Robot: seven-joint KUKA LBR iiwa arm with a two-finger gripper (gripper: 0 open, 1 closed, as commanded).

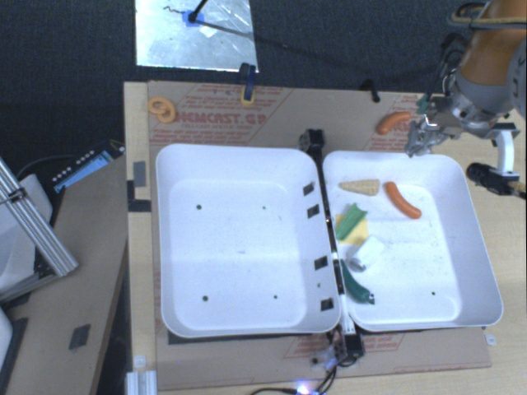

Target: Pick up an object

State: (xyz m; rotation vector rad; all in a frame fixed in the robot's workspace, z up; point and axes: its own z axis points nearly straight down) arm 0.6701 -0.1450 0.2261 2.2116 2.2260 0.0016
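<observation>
Two white bins sat side by side on the bench. Left bin (239, 245) had nothing but small dark marks on its floor. Right bin (461, 278) held the objects, mostly toward its left and upper part: a pale tan wedge (361, 188) near the top, an orange sausage (403, 200) just right of it, a green piece (352, 218) lying over a yellow piece (356, 232), a white block (368, 252) below those, and a dark green strip (356, 286) near the divider. Second orange sausage (393, 123) lay outside on the cardboard, above the right bin's top rim. Gripper (420, 141) hung at the top rim of the right bin, just right of that outside sausage, apart from the items in the bin. Nothing seen between its tips; open or closed, cannot tell at this size. An orange ring (161, 109) lay at the cardboard's top left corner.
</observation>
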